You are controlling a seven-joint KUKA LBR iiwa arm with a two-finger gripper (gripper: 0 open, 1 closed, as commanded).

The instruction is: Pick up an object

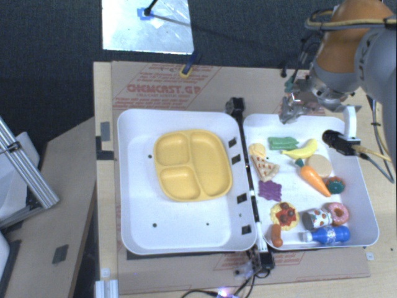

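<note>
Arm: the grey KUKA arm with its orange band reaches in from the right, over the far edge of the right-hand shallow white bin [371, 228].
Claw: the two-finger metal gripper [290, 113] hangs above the bin's far left corner; whether it is open or closed I cannot tell, and nothing is visibly in it.
Nearest thing: the flat green plastic piece [282, 143] lies just below the claw in the picture, nearer the camera, next to the yellow toy banana [302, 149].
Long axis: the green piece runs left to right across the bin; the banana slants up toward the right.
Other candidates: the orange toy carrot [313, 179] and purple flat toy [270, 190] lie further toward the camera.
Key relation: the claw seems to sit beyond the green piece, so by my judgement it needs a short shift toward the camera before descending.
Left bin: it holds a yellow three-compartment plastic tray [190, 166], well apart from the claw.
</note>
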